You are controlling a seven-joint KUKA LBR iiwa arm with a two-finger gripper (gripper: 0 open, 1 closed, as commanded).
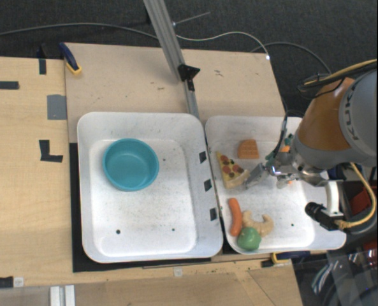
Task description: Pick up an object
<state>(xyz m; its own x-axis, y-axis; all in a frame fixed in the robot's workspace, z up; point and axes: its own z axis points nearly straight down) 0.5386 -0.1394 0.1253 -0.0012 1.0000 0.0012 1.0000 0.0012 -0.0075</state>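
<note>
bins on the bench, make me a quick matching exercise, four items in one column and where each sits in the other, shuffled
Items:
1. teal bowl
2. pizza slice
3. green ball
4. orange block

Places:
A. near corner of the right bin, beside the carrot
B. left bin
C. right bin, far part
D. right bin, by the divider, just left of the gripper

Pairs: 1-B, 2-D, 3-A, 4-C

Teal bowl (131,164) in the left bin (90,190). In the right bin (300,234): pizza slice (231,169), orange block (248,149), carrot (236,215), green ball (249,238). Hand (269,171) just beside the pizza slice.
</note>
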